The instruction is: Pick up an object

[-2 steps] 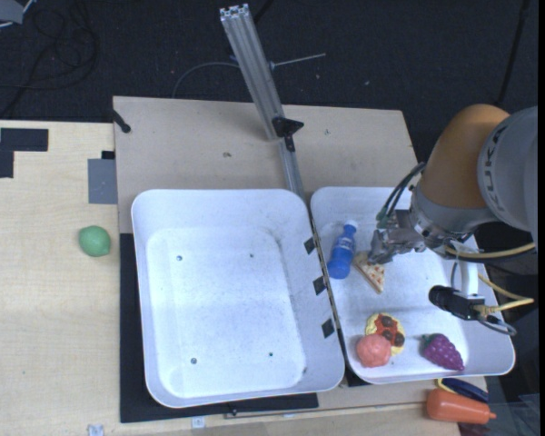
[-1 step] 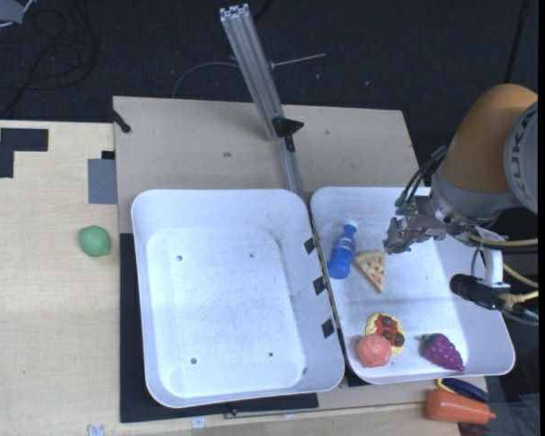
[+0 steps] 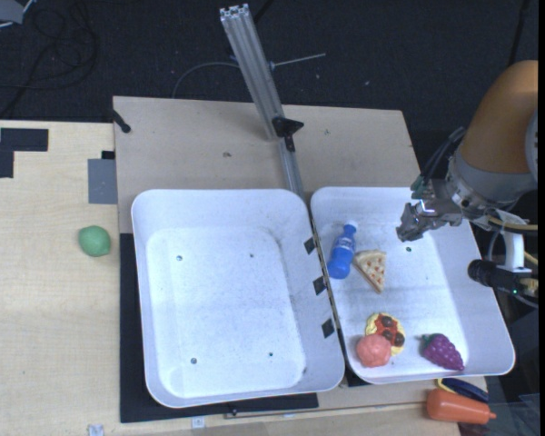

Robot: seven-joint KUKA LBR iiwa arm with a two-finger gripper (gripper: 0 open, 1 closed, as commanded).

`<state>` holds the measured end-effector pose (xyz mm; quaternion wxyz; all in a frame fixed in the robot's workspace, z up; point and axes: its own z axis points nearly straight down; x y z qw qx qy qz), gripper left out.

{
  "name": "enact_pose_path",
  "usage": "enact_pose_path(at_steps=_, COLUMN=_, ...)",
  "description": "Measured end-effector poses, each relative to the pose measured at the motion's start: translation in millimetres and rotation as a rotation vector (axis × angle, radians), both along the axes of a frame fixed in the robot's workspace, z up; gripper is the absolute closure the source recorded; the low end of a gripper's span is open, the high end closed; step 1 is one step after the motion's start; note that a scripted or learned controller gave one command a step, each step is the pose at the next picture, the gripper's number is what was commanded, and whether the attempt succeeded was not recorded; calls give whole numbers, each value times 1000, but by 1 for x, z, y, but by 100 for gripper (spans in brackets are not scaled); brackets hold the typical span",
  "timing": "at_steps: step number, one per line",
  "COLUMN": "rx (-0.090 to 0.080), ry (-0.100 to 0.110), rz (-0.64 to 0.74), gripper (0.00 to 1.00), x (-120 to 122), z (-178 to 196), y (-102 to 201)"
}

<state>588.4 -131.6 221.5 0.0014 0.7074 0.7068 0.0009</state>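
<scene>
The claw hangs above the right bin, near its upper right part; it is dark and small here, so whether it is parted or closed cannot be told, and nothing shows between it. In that bin lie a blue bottle, a pizza slice, a red-and-yellow toy of blurred shape, and purple grapes. An orange object on the desk is partly cut off.
</scene>
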Motion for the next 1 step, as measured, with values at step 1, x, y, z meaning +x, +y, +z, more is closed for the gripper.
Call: enact_pose_path(at_steps=1, rx=0, ry=-1, rz=1, gripper=100, x=4, z=54, y=9)
